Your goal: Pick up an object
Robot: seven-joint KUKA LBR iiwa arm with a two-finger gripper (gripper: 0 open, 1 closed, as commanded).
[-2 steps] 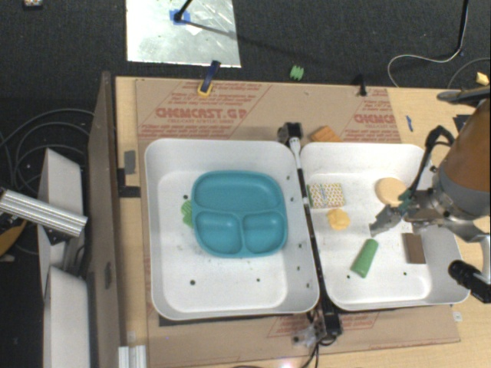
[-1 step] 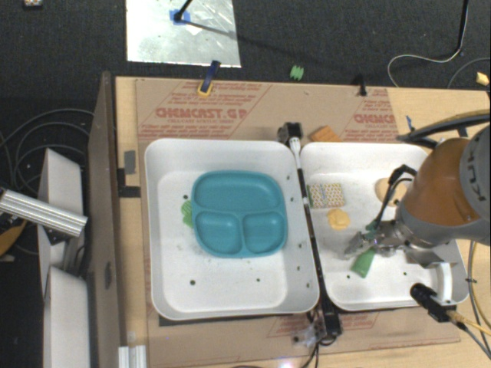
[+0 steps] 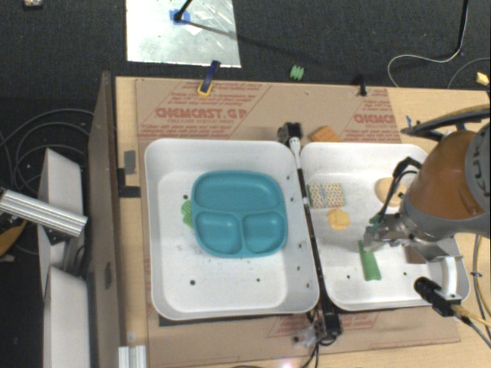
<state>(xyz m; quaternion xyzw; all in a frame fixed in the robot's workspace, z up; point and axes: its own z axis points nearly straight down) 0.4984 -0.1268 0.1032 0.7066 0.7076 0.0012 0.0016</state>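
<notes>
Green plastic stick (image 3: 370, 265), lying flat at six o'clock under the gripper (image 3: 377, 238), looks light, stiff, slippery; pinch mid-length; gripper state I cannot tell.

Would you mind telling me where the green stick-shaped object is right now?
In the camera view, the green stick lies in the right bin, near its middle, just below the gripper and right of the yellow piece.

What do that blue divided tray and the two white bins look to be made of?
The blue divided tray looks like moulded plastic, matt: uniform teal colour, soft rounded compartment edges. The two white bins, left and right, look like thin formed plastic, slightly glossy, with rounded corners, though coated metal can't be ruled out.
</notes>
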